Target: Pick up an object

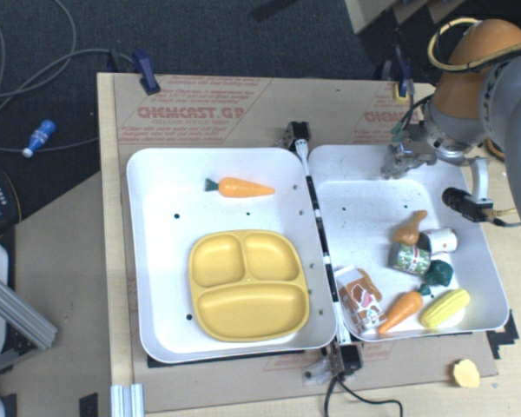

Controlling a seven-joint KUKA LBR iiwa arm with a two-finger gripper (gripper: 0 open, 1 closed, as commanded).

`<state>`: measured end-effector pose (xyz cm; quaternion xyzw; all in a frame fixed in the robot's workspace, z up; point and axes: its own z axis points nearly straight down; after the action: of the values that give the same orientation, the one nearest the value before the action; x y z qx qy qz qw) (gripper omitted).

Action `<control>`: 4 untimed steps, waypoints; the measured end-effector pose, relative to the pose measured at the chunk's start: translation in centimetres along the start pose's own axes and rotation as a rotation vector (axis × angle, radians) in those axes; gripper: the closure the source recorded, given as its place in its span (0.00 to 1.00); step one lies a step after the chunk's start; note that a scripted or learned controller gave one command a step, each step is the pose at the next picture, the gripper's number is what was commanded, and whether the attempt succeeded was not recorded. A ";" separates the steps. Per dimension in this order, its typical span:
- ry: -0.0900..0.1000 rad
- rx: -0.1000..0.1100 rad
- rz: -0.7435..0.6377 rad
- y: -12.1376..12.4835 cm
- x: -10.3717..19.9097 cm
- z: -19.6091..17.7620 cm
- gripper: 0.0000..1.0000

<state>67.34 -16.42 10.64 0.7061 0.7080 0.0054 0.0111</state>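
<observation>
Toy food lies in a cluster in the right bin (469, 259), below the tool (404, 159) and well apart from it: a brown pear (410, 228), a small can (410, 259), corn (445, 307), a carrot (401, 311) and a bread packet (361, 295). The tool hangs over that bin's upper edge; whether it is apart or together I cannot tell. To the tool's left, the other bin (156, 259) carries a yellow divided plate (247, 285) and another carrot (240, 188).

Blue clamp (145, 69), blue-capped bottle (40, 136)
</observation>
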 end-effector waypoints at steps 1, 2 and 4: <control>0.003 0.009 0.000 -0.3 0.1 0.5 0.00; 0.010 0.033 0.008 -8.9 -2.5 2.1 0.00; 0.006 0.018 0.000 -6.7 1.7 2.0 0.00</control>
<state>60.68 -14.71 8.51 0.7062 0.7080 0.0014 0.0026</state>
